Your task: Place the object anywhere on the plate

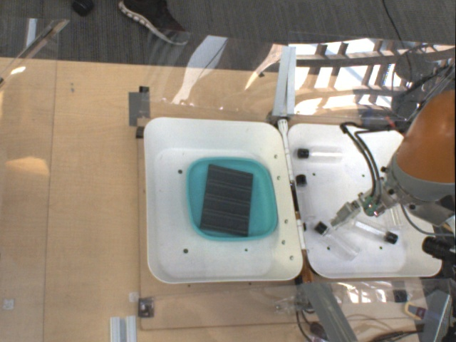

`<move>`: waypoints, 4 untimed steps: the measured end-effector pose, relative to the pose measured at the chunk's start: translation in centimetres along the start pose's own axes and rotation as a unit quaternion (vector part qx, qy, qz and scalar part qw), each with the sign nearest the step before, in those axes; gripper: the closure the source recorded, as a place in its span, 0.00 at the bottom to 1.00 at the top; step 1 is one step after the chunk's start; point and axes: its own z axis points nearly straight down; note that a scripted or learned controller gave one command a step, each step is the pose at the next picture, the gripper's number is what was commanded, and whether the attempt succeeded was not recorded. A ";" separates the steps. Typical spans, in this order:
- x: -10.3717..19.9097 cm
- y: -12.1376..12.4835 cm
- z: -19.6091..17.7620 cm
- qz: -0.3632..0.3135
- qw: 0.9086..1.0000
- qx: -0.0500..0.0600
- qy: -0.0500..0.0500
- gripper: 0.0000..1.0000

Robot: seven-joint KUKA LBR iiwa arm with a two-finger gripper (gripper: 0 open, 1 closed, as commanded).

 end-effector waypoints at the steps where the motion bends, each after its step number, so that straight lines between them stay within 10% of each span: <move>1: 0.8 0.7 10.1 -0.049 0.999 -0.005 -0.004 0.00; 2: -3.7 -1.7 -0.2 -0.170 0.985 -0.001 -0.002 0.00; 3: -7.7 -3.7 -10.2 -0.149 0.989 -0.002 -0.004 0.00; 4: -5.9 -2.9 -7.0 0.128 0.992 0.000 -0.001 0.00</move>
